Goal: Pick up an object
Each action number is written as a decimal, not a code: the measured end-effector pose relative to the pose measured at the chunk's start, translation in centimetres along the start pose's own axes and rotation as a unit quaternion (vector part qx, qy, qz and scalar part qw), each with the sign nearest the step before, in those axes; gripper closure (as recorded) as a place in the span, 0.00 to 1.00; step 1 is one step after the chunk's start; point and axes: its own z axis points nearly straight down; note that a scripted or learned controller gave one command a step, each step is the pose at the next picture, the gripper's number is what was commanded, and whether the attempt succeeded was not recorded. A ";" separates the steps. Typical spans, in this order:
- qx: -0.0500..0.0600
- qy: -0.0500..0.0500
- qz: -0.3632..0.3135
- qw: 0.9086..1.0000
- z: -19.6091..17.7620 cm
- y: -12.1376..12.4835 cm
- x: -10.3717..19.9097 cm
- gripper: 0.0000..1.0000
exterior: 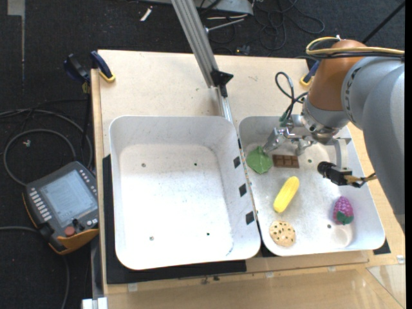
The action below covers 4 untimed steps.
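Note:
My gripper (286, 145) hangs over the back of the right bin (367, 227), its fingers spread open with nothing between them. Just below it lies a small brown chocolate bar (286, 161). A green leafy object (259, 161) rests to the left of the bar, against the bin's left wall. Toward the front lie a yellow corn cob (286, 194), a round speckled cookie (282, 233) and a purple bunch of grapes (343, 210).
The left bin (122, 147) sits beside the right one. A slanted metal rail (196, 37) crosses the bench at the back. A black and orange part (337, 172) sticks out below the wrist. A teach pendant (63, 205) lies off the bench at left.

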 end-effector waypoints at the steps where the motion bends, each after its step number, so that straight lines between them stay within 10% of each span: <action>1: -0.003 -0.001 0.000 1.000 -1.4 0.2 0.0 1.00; 4: -0.006 -0.001 -0.002 1.000 -15.9 0.0 0.9 1.00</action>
